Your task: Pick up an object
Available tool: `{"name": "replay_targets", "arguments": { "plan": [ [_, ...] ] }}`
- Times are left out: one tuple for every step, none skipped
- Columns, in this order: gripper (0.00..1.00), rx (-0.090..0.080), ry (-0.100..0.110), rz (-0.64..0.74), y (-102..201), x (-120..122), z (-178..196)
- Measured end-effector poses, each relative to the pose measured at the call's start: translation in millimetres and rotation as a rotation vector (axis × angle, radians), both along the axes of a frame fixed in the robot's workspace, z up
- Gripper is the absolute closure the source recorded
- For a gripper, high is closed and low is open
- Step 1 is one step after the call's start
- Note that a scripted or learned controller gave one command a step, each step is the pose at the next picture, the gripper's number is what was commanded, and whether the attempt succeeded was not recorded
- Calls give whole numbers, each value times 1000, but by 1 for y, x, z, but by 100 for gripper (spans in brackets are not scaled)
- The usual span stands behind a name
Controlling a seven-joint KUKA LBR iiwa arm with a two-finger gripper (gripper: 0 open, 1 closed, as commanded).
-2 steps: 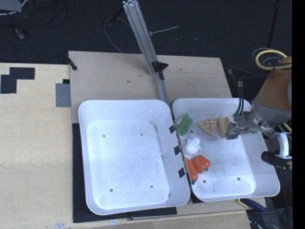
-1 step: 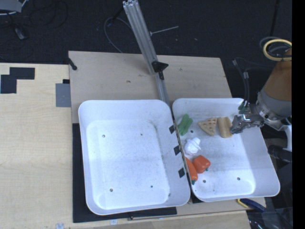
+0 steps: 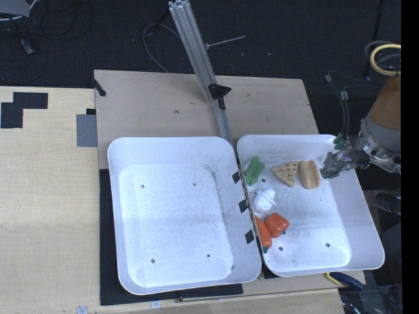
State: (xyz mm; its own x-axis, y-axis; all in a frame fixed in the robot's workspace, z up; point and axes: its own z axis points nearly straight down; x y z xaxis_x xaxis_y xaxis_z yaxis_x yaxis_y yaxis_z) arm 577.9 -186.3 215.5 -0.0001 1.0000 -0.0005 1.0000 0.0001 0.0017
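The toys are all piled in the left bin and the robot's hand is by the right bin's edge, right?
Not quite. The camera view shows the toys, like the green piece and the orange one, lying in the right bin, not the left bin. The gripper is indeed by the right bin's edge.

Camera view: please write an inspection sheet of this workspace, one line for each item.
Surface: wooden bench bearing two white bins; left bin, right bin.
Job's things: in the right bin, a green piece, a tan wedge, a bread roll, a white lump and an orange-red piece.
Clutter: nothing seen in the left bin.
Grippers: gripper low over the right bin's right side, just right of the bread roll; whether it touches anything cannot be told.
Cables: black cable on the dark floor behind the bench.
Surroundings: slanted metal rail rising behind the bins.
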Motion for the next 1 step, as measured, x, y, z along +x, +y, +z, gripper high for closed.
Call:
{"name": "replay_targets", "arguments": {
  "plan": [
    [100,1,1,3,43,-7,6]
  ]
}}
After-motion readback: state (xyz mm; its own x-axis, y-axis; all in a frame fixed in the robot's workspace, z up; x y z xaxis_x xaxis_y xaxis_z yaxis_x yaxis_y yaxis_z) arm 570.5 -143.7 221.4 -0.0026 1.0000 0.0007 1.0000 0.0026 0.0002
